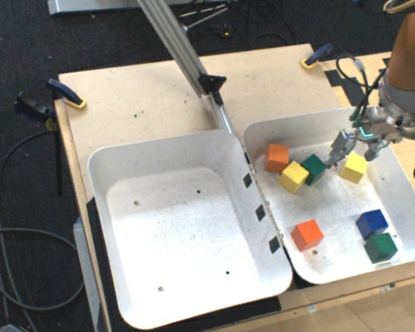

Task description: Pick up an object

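Note:
Several coloured blocks lie in the right bin (403,190). At its far side an orange block (276,156), a yellow block (294,176) and a dark green block (313,167) sit close together. A second yellow block (353,168) lies to their right. My gripper (354,150) hangs just above this second yellow block, open, with one finger on either side of the block's upper edge. Nothing is lifted. Nearer the front lie a red-orange block (308,234), a blue block (371,223) and a green block (380,247).
The left bin (121,216) stands beside the right one, their rims meeting at the middle. A slanted metal pole (177,39) comes down to the bench behind the bins. Clamps hold the board's far corners.

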### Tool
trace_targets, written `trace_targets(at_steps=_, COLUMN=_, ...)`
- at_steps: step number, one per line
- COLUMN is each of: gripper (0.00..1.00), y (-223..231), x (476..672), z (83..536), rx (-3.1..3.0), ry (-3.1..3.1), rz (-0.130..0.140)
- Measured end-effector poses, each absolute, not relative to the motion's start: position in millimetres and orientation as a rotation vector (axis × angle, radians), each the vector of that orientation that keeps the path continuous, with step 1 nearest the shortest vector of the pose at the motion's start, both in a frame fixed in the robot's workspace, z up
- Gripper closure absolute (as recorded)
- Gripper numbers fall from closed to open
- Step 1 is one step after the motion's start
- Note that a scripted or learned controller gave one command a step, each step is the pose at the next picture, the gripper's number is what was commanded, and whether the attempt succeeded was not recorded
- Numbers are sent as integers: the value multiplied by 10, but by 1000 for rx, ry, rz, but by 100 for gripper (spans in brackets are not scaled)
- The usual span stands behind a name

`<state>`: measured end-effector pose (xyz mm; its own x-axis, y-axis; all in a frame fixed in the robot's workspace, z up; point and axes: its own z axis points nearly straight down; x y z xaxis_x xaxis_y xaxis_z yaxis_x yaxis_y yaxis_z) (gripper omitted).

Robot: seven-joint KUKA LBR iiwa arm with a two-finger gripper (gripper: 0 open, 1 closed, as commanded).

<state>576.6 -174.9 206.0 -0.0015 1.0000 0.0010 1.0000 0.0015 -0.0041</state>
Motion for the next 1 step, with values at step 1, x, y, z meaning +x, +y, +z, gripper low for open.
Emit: trace_targets(at_steps=1, gripper=0, y=-1751, x=5776, z=2083, rx=-2220, ry=-2223, rz=0)
